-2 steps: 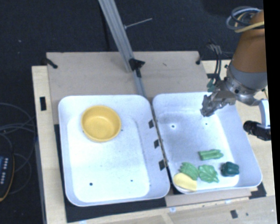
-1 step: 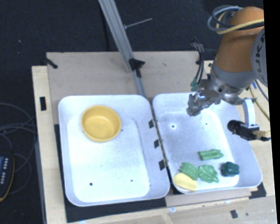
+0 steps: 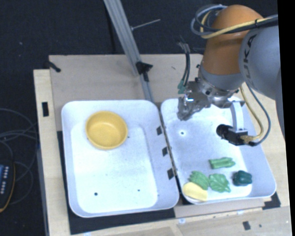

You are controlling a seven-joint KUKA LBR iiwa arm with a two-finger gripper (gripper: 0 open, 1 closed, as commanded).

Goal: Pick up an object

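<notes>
Hand (image 3: 186, 109) hovers over right bin's (image 3: 257, 155) far corner, grip state unclear; yellow bowl (image 3: 107, 129) in left bin (image 3: 112, 192).

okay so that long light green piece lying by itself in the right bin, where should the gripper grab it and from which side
Grip the light green piece across its narrow middle, coming straight down from above. It lies flat and elongated, left to right in the camera view, with bare bin floor on both long sides, so the fingers probably fit there. The gripper hangs near the bin's far left corner.
</notes>
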